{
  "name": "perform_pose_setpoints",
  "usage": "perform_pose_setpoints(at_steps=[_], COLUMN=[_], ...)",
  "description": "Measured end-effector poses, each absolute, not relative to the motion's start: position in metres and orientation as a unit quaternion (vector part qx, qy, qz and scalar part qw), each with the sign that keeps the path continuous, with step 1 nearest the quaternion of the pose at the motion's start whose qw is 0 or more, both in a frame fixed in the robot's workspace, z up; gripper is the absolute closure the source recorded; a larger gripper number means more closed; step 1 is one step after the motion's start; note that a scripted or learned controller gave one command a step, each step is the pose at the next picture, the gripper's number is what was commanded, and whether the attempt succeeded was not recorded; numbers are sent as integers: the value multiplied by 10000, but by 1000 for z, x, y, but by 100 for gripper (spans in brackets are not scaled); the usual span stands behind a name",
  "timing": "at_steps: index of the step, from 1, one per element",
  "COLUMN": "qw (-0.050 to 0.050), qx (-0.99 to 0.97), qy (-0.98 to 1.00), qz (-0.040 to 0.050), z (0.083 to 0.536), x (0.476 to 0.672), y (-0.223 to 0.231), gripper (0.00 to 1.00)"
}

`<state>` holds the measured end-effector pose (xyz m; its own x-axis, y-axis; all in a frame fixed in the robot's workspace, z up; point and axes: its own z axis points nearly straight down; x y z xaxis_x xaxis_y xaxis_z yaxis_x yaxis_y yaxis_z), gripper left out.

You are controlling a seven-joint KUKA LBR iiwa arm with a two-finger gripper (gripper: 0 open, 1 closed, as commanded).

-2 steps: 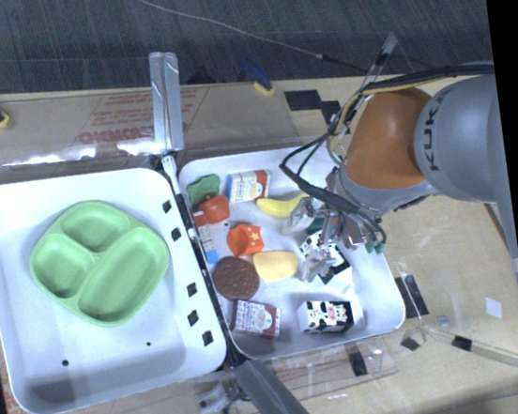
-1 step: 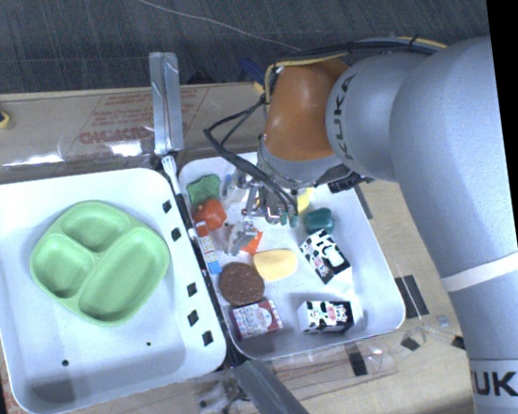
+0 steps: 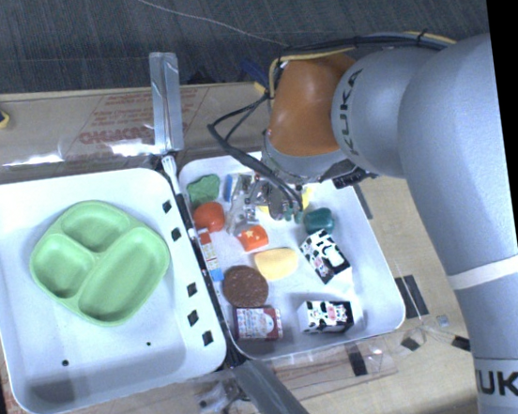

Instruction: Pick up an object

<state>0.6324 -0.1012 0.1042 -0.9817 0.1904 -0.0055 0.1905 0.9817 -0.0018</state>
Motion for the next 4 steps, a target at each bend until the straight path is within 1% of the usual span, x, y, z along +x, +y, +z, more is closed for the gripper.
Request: perform_pose_setpoints(at_steps=[1, 2, 3, 4], qw=[24, 22, 20, 26], qx=[952, 989, 455, 70], qy=[9955, 9951, 9990, 10000], qz=[-8, -19, -4, -6], z=[104, 146, 94, 94], x=[632, 613, 544, 566], y=[-100, -210, -210, -200], gripper=[0, 0, 0, 0])
